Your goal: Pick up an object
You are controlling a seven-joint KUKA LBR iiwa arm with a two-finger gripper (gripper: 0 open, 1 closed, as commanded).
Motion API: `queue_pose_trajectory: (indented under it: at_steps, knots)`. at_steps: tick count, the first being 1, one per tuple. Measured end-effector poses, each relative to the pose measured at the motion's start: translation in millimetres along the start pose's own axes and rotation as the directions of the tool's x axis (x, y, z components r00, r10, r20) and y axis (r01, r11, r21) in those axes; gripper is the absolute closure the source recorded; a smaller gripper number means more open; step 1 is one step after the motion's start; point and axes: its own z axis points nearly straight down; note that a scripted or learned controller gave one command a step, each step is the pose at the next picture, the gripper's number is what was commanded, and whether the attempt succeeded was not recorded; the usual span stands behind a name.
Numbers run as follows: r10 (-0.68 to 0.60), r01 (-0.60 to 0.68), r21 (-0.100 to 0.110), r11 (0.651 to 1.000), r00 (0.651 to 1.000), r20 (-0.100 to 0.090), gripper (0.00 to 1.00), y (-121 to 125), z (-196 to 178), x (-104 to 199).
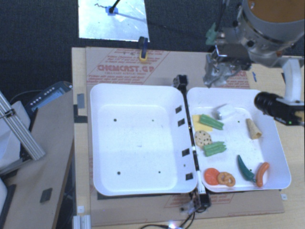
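Nearest you, along the front edge of the right bin (pixel 281 175), lie four small toy foods in a row: a red tomato slice (pixel 211 176), a brown pretzel (pixel 226 178) touching it, a dark green pepper (pixel 246 169), and an orange-red sausage (pixel 262 173) at the right end. A little farther back, near the divider between the bins, you have a bunch of green beans (pixel 215 148) and, just beyond it, a round chocolate-chip cookie (pixel 202 138). Behind the cookie sits a yellow cheese slice (pixel 201 125) with a second bunch of green beans (pixel 211 122) lying across it. To the right, well apart, a tan cone (pixel 253 128) lies on its side. Toward the bin's back wall rests a small white block (pixel 225 111). The left bin (pixel 138 137) sits beside all this. Farthest back, the gripper (pixel 220 73) hangs above the cardboard sheet (pixel 124 66) just behind the right bin's rear rim, carrying nothing you can see; you cannot tell how its jaws stand.
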Motion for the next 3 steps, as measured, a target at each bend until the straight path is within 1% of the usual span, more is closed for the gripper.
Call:
queue_pose_trajectory:
  at_steps: [3]
  knots:
    - [0.0,0.0,0.001,1.0,1.0,0.0,1.0,0,0,57]
